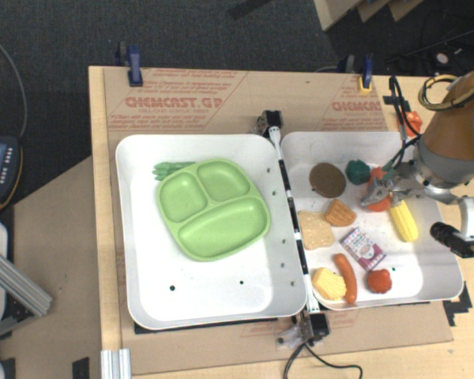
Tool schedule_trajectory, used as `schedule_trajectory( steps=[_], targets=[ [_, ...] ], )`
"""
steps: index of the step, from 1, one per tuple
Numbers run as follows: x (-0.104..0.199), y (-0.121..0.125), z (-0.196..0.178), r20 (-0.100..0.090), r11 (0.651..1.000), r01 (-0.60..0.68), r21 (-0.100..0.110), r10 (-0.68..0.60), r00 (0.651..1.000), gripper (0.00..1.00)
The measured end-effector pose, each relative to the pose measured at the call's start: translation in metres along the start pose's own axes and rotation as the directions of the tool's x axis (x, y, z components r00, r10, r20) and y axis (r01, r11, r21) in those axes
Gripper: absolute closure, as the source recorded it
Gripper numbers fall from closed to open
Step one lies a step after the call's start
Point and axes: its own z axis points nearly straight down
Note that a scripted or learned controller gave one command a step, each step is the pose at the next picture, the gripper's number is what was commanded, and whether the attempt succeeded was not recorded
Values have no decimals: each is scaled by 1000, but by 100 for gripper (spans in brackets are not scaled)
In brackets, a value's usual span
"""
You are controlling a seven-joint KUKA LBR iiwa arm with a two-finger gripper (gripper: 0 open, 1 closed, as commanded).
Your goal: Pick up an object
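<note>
My tool (377,198) sits low in the right bin (446,284), beside the corn (404,220); whether it's apart, I cannot tell. The corn looks light, stiff, slippery; I'd grip mid-length.

Toys crowd the right bin (438,287); bare floor lies only toward three o'clock. In the left bin (142,235), open room runs below the green plate (213,208), around six o'clock.

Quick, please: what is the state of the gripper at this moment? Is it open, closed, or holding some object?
Gripper: low in the right bin, beside the corn cob and the green toy; whether it is open, closed or holding anything cannot be told.
</note>
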Motion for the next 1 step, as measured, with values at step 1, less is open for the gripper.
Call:
schedule_trajectory(
  steps=[1],
  targets=[
    [56, 45, 18, 0, 1000, 3, -1, -3, 1000, 100]
  ],
)
